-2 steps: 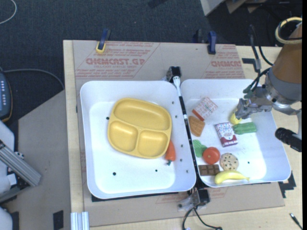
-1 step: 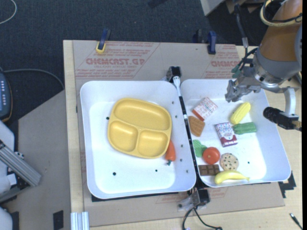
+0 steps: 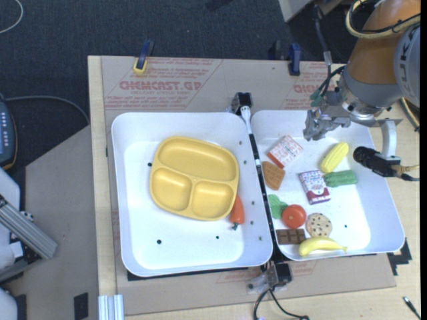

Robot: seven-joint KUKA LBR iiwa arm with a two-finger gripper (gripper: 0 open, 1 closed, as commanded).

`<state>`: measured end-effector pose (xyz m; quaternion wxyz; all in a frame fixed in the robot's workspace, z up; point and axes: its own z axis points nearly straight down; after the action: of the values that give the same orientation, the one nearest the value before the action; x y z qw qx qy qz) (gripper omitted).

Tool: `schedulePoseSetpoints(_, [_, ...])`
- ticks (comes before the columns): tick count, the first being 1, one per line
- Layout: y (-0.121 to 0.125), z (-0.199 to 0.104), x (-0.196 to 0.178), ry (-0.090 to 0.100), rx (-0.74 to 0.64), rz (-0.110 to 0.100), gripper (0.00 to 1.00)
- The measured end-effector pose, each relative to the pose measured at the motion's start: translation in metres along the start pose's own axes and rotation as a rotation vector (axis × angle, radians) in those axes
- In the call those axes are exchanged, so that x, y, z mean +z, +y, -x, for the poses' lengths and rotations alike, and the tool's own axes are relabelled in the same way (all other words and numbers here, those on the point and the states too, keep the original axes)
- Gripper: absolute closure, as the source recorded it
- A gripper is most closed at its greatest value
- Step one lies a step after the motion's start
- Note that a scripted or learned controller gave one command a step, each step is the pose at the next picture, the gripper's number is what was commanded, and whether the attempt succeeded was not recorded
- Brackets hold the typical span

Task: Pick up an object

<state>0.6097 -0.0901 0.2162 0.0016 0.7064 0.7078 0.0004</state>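
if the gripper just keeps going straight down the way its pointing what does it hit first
Probably bare floor of the right bin, in the gap between the small red-and-white packet and the corn cob. The gripper hangs above that spot, closer to the packet. Depth is hard to judge from this slanted view, so it might clip the packet's edge.

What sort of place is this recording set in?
Probably a robot lab test bench, not a kitchen: two white bins sit on a clamped board, the food in the right bin, like the banana, looks like toys, and cables run across dark carpet.
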Motion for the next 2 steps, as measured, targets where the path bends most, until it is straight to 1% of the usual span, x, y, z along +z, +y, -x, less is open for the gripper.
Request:
schedulePoseSetpoints(1, [0.005,0.003,0.0,-0.001,0.0,0.001,1.0])
schedulePoseSetpoints(2, [0.013,-0.005,-0.015,0.0,0.001,0.001,1.0])
